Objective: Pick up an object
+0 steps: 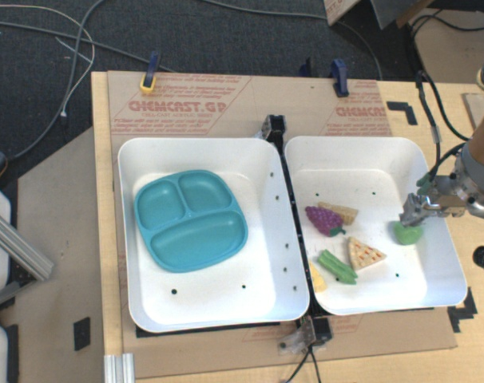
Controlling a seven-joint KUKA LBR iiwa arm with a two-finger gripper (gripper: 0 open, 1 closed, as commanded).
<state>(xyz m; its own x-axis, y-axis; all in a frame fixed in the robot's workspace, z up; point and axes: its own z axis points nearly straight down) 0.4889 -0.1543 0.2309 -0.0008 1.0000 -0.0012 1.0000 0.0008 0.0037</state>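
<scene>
Near right bin (434, 290) wall, gripper (412, 216) meets green object (407, 233).

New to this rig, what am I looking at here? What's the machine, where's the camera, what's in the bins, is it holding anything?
One camera, fixed above the bench, looks down at a slant on two shallow white bins sitting side by side on a cardboard sheet. The machine is a single robot arm reaching in from the right of the picture; its gripper hangs low at the right side of the right bin.

The left bin holds a teal divided plate. The right bin holds small toy foods: a purple bunch of grapes, a green pod-like piece, a pizza-like wedge, a small yellow piece against the bin's left wall, and a green lump directly under the gripper.

The gripper is right at that green lump, but the picture is too small to tell how the jaws stand or whether they have hold of it.
</scene>
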